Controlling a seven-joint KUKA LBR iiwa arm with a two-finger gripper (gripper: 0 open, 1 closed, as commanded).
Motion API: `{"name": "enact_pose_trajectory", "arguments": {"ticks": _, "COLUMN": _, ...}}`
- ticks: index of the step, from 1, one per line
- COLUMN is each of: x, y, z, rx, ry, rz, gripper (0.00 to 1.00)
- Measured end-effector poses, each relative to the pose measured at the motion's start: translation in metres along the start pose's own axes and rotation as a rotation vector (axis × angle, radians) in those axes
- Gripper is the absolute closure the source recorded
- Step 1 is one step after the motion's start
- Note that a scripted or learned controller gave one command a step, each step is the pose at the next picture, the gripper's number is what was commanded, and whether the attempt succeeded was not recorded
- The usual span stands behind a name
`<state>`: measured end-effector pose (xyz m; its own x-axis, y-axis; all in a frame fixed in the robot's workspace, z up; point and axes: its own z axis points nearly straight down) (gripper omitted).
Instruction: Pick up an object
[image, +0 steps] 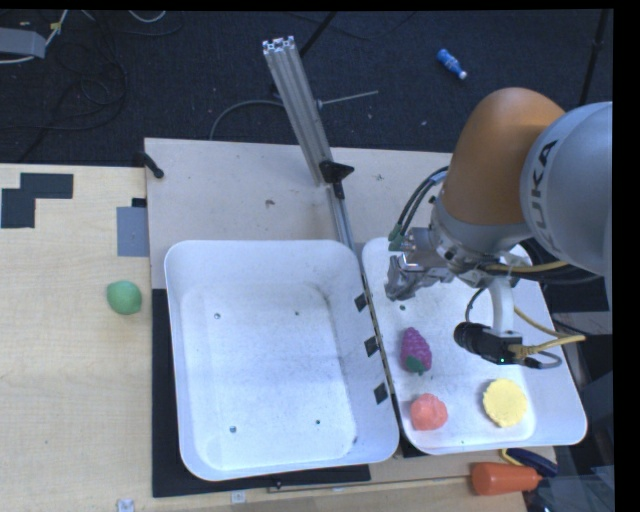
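Where purple fruit (416, 351) lies, gripper (398, 285) above.

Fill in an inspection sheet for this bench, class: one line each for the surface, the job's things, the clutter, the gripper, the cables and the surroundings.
Surface: two white bins side by side, left bin and right bin, on a pale bench.
Job's things: in the right bin, a purple object, a pink-orange object and a yellow object, all apart.
Clutter: a green ball on the bench left of the bins; an orange item below the right bin.
Gripper: gripper over the right bin's upper left, above the purple object; jaws too unclear to judge.
Cables: cables loop at the wrist.
Surroundings: metal rail, dark floor, blue item.
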<state>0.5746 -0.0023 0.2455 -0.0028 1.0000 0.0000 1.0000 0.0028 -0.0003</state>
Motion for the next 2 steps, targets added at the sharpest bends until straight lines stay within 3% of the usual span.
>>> {"name": "enact_pose_trajectory", "arguments": {"ticks": 1, "x": 0.044, "y": 0.003, "z": 0.004, "rx": 0.0, "ry": 0.001, "rz": 0.0, "gripper": 1.0}}
{"name": "enact_pose_trajectory", "arguments": {"ticks": 2, "x": 0.092, "y": 0.022, "z": 0.0, "rx": -0.001, "ry": 0.0, "rz": 0.0, "gripper": 1.0}}
